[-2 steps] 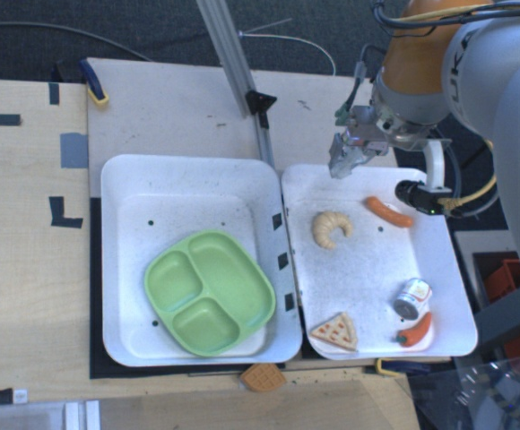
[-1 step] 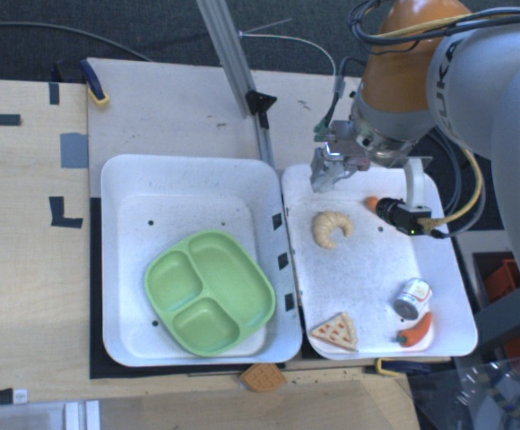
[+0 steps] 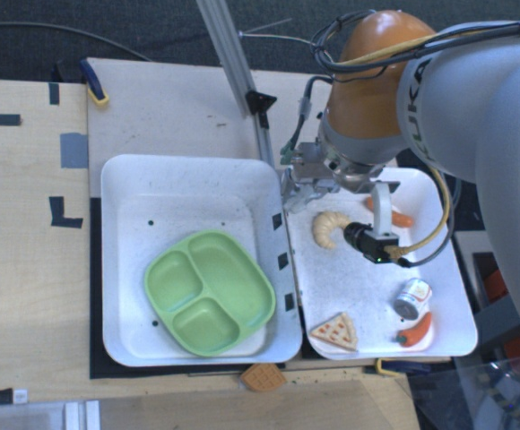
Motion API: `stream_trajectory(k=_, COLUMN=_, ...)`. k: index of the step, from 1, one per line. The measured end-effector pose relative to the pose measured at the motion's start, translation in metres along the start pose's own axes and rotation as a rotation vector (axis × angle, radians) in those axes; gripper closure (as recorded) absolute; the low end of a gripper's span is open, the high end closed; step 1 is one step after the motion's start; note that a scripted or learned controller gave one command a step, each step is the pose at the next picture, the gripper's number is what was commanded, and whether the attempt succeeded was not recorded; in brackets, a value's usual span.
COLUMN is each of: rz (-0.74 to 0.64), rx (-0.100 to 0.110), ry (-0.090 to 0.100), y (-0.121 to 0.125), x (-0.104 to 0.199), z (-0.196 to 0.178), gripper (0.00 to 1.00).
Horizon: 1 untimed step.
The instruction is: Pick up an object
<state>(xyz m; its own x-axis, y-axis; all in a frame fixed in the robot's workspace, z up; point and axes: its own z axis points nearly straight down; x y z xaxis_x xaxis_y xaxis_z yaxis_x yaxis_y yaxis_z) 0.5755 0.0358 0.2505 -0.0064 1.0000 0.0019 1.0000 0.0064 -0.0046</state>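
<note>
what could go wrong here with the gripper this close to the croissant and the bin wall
1. The gripper sits by the wall dividing the left white bin from the right white bin; descending there, it could strike the rim.
2. The pale croissant-shaped toy lies slightly to its right, so a closure may miss or nudge it.
3. The orange carrot-like piece lies partly under the arm, so it could get bumped.

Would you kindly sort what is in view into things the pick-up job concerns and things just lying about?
Job: gripper, croissant, can, pizza slice, chilli, carrot, right bin.
Lying about: green plate, left bin, cracker, clamp.
</note>
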Motion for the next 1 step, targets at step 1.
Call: stream_trajectory(k=1, rz=0.0, rx=0.0, ry=-0.001, y=-0.0204, x=0.0433, z=0.008, gripper=1.0)
